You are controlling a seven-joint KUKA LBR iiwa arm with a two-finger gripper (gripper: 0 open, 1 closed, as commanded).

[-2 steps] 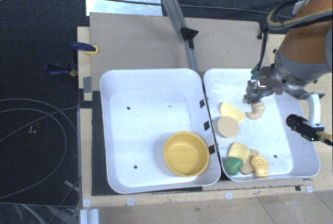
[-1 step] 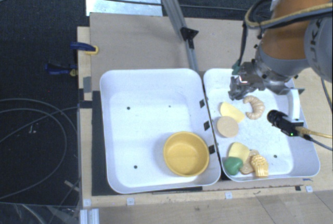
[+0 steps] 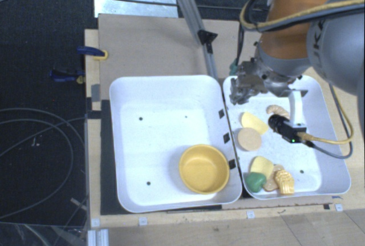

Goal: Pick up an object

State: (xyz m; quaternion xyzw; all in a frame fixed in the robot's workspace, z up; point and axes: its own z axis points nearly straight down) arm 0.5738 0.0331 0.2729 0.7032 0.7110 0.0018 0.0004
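- The grey arm with its orange band point(image 3: 296, 11) reaches in from the right, and its two-finger gripper point(image 3: 244, 91) hangs over the upper left part of the right-hand shallow white bin point(image 3: 333, 142).
- Whether the jaws are spread or pressed together cannot be told; nothing shows between them.
- Just below the gripper lie a pale yellow wedge point(image 3: 254, 123) and a tan round disc point(image 3: 249, 139), touching.
- Near the bin's front edge sit a green rounded piece point(image 3: 255, 181), a yellow-green block point(image 3: 262, 165) and a ridged orange-yellow piece point(image 3: 283, 181).
- The left-hand white bin point(image 3: 148, 102) holds a yellow plastic bowl point(image 3: 203, 168), upright, in its front right corner.
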